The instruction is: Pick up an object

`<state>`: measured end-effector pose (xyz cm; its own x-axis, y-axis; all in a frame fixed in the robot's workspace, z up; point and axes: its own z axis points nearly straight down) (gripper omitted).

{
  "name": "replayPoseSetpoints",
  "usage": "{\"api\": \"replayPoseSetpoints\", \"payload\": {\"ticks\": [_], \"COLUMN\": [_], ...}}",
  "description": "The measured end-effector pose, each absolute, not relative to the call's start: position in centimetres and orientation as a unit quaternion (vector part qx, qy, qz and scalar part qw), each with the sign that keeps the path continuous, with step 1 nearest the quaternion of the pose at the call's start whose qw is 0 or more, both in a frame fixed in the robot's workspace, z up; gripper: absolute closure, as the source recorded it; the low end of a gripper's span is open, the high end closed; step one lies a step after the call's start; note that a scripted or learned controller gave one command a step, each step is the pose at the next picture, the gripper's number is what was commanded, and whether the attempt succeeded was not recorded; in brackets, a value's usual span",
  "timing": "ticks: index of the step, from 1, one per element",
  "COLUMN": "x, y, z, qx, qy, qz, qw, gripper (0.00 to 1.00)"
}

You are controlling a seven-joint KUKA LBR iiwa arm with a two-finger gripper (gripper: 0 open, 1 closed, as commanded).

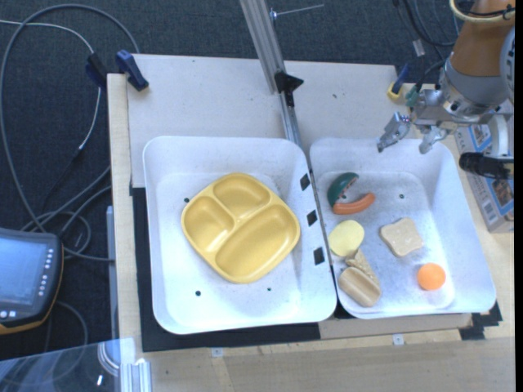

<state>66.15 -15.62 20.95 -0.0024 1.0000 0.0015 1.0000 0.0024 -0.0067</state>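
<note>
Yellow divided plate (240, 237) seen in left bin (163, 158). Food items clustered in right bin (458, 178): sausage (354, 205), yellow slice (346, 237), toast (401, 238), orange ball (431, 277). Gripper (406, 135) held above far rim, jaws spread, nothing gripped. Risk judged: close-packed pieces nudged aside, or rim struck on descent.

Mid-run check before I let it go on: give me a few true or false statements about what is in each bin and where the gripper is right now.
1. The yellow divided plate lies in the left bin. True.
2. The orange ball sits in the left bin. False: it is in the right bin, near its front right corner.
3. The gripper hangs over the far edge of the right bin with nothing between its fingers. True.
4. The bread slice rests on the yellow divided plate. False: it lies on the right bin's floor.
5. The sausage lies beside the green piece. True.
</note>
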Motion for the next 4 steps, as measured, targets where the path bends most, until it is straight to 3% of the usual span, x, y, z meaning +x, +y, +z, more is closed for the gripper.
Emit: {"api": "replayPoseSetpoints", "payload": {"ticks": [2,3,4], "x": [65.9,66.1,66.5], "y": [-15.5,-15.4,-15.0], "z": [9.3,10.8,15.4], "qx": [-0.707,-0.707,-0.706], "qy": [-0.707,-0.708,-0.708], "qz": [0.0020,-0.0005,-0.0022], "qw": [0.003,0.000,-0.003], "gripper": [0.00,1.00,1.00]}}
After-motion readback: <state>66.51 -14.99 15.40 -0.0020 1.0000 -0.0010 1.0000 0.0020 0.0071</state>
